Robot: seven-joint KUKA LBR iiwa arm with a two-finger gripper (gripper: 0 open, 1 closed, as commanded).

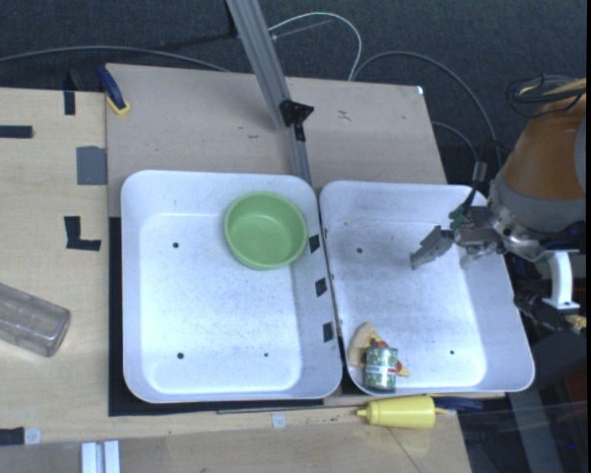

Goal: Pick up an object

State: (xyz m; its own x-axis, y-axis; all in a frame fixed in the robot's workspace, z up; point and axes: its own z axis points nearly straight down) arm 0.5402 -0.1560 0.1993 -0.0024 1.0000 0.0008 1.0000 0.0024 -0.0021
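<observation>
Small can (379, 366) lies at 7 o'clock corner of right bin (492, 353), beside crumpled wrapper; likely target. End effector (435, 247) hovers over bin centre toward 2 o'clock, well apart, nothing between fingers, apparently open. Green bowl (265, 230) sits at 1 o'clock in left bin (148, 363). Yellow bottle (405, 412) on worktop (197, 116), 6 o'clock.

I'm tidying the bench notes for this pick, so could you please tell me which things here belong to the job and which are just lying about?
For the job:
- claw, over the right bin
- green bowl in the left bin
- small can in the right bin's near corner

Lying about:
- yellow bottle
- clear plastic container
- blue-and-yellow clamp
</observation>
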